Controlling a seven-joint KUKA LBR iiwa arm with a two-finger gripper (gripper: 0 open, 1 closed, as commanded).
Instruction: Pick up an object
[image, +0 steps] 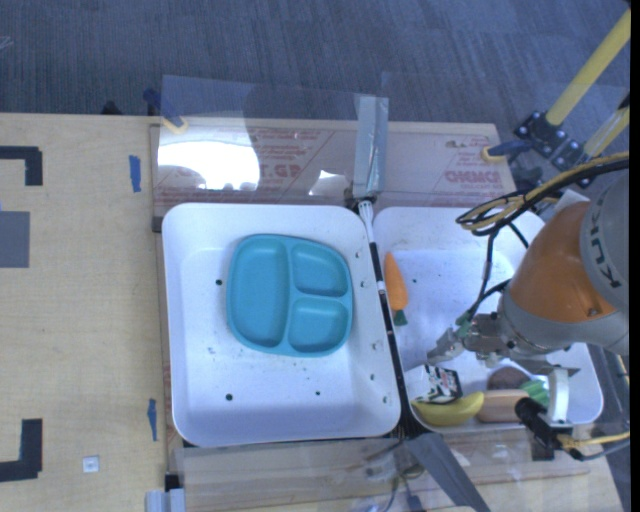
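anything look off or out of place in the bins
Nothing looks spilled or broken. The blue divided plate sits slightly askew in the left bin. In the right bin, the carrot lies against the dividing wall and the banana in the near corner.

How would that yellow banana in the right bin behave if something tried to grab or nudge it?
The banana looks like a smooth, glossy toy, so it is probably light, stiff and somewhat slippery. Its curved shape suggests it might pivot or rock when pushed. It lies against the right bin's near wall, which may limit sliding.

Grey arm (605, 250) with orange band (black and yellow cables above)
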